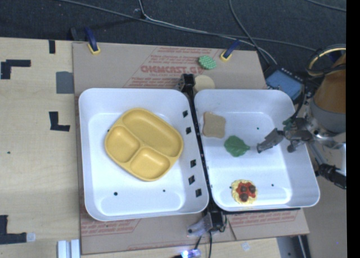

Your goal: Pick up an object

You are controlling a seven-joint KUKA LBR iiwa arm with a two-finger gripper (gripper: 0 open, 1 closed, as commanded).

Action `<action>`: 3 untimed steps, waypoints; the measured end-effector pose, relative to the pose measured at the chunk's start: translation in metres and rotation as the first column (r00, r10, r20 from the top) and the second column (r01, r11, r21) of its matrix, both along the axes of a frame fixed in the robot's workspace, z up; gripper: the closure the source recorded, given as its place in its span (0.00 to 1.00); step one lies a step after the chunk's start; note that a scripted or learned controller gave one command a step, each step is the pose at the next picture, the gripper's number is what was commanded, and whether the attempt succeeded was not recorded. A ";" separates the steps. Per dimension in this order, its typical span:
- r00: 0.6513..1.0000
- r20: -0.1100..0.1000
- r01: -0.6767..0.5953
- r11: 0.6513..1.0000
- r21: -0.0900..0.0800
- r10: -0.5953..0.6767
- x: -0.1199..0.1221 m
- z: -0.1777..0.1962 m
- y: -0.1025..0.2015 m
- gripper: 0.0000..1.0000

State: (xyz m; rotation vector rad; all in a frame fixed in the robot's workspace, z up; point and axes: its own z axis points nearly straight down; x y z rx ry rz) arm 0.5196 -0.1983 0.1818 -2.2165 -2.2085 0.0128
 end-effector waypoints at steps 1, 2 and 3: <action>1.000 0.013 -0.004 1.000 -0.003 0.004 0.003 0.008 0.000 0.00; 1.000 0.008 -0.005 1.000 -0.001 0.005 -0.001 -0.053 0.009 0.00; 1.000 0.015 -0.005 1.000 -0.005 0.005 0.000 -0.099 0.009 0.00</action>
